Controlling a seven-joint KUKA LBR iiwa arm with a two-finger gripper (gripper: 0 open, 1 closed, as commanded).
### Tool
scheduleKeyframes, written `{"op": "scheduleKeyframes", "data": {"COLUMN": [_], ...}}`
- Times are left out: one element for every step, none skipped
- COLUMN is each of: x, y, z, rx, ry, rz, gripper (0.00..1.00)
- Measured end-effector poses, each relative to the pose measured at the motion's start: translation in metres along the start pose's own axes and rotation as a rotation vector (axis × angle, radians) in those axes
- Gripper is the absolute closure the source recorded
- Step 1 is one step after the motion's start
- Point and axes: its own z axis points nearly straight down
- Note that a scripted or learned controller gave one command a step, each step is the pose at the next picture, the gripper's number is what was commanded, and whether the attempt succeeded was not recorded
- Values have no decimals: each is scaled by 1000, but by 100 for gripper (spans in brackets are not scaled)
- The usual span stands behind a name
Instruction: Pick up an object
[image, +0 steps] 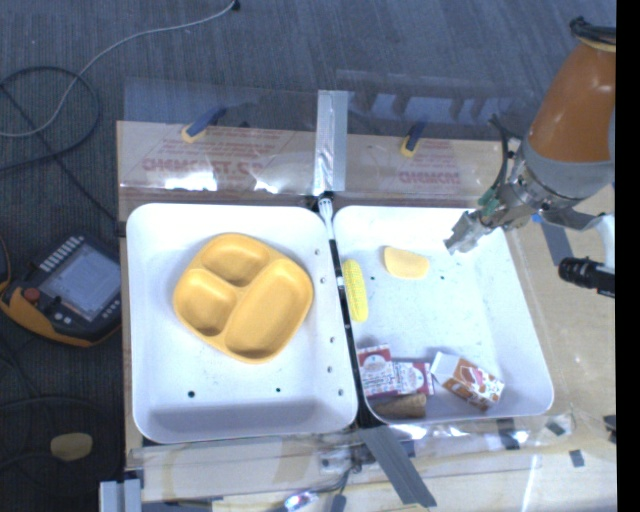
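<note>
Right bin (525, 330): yellow wedge-shaped piece (405, 263) near far wall; corn cob (353, 290) along left wall; two small packets (388, 376) (472, 383) at near end; gripper (466, 235) above far right part, nothing seen in it, finger state cannot be told; left bin (160, 400): yellow three-compartment tray (242, 296).

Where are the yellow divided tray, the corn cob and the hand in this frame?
yellow divided tray (243, 296): camera view, on the ridge where its compartments meet.
corn cob (354, 290): camera view, middle of the cob.
hand (462, 238): camera view, at the fingertips' end.
</note>
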Motion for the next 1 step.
{"op": "scheduleKeyframes", "data": {"x": [80], "y": [-18], "z": [62], "rx": [4], "ry": [4], "rz": [416], "gripper": [100]}}
